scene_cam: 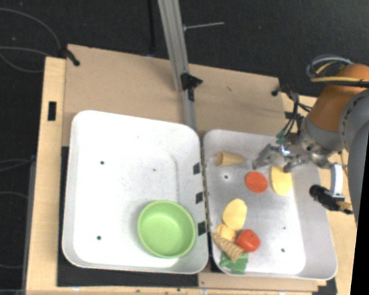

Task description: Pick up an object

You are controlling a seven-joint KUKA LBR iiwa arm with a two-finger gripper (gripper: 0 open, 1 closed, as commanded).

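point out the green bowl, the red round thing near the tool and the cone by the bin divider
green bowl (166,229), camera view, inside bottom of the bowl
red round object (256,182), camera view, middle of its top
cone (230,159), camera view, middle of its body

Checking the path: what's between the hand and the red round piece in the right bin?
In the camera view, only bare white bin floor lies between the hand and the red round piece. The pale yellow piece lies just to the side.

A bowl sat in the left bin. Toy foods lay in the right bin.
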